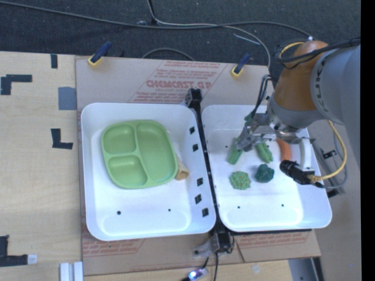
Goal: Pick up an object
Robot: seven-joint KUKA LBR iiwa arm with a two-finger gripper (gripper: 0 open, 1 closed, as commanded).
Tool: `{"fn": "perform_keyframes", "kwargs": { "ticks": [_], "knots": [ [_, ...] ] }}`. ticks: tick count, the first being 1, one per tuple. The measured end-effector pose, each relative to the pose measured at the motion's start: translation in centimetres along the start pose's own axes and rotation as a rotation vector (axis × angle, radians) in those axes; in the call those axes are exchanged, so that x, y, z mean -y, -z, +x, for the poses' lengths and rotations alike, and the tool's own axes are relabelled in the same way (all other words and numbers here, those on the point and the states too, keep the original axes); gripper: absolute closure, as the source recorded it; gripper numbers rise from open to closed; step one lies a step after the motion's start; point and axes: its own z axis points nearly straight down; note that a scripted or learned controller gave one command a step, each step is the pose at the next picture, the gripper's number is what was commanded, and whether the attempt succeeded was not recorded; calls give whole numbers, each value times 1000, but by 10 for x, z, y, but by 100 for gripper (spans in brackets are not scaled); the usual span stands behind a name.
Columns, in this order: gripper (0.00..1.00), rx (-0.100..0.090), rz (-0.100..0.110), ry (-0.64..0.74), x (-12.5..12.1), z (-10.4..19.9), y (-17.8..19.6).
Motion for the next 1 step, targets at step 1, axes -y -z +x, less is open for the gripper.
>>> {"fn": "perform_keyframes", "kwargs": {
  "ticks": [1],
  "knots": [
    [100, 1, -1, -1, -1, 0, 52]
  ]
}}
